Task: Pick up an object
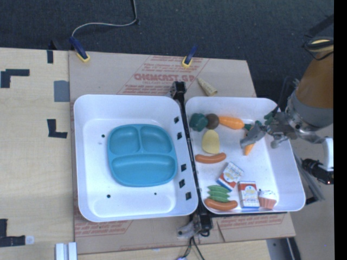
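Gripper (250, 140) sits over the small carrot (248, 148); finger state unclear. Light, rigid, slick: you pinch mid-body.

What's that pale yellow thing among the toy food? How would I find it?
Look in the right-hand white bin, near its left wall. The pale yellow piece lies just below the dark green toy and above a sausage. It is the only plain, pale, rounded lump there.
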### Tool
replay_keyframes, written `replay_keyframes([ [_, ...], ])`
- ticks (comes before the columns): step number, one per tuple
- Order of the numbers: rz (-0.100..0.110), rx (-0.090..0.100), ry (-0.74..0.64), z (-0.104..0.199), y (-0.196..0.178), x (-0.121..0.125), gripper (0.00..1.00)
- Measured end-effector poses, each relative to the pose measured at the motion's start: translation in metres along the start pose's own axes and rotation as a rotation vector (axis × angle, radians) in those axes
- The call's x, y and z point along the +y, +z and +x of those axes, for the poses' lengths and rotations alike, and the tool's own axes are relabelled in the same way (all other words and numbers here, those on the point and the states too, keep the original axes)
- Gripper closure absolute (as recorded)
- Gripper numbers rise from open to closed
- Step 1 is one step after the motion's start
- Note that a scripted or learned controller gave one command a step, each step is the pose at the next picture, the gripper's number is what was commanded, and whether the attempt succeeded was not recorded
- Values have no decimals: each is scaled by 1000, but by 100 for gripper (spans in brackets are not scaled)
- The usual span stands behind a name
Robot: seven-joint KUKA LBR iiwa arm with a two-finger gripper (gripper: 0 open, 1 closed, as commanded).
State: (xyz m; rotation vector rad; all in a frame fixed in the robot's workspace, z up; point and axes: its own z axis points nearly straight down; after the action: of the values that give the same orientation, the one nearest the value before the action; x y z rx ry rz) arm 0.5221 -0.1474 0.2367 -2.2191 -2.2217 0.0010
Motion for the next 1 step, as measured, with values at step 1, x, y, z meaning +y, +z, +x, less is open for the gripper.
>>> replay_keyframes([
  [1, -1, 2, -1, 49, 133, 23, 0],
])
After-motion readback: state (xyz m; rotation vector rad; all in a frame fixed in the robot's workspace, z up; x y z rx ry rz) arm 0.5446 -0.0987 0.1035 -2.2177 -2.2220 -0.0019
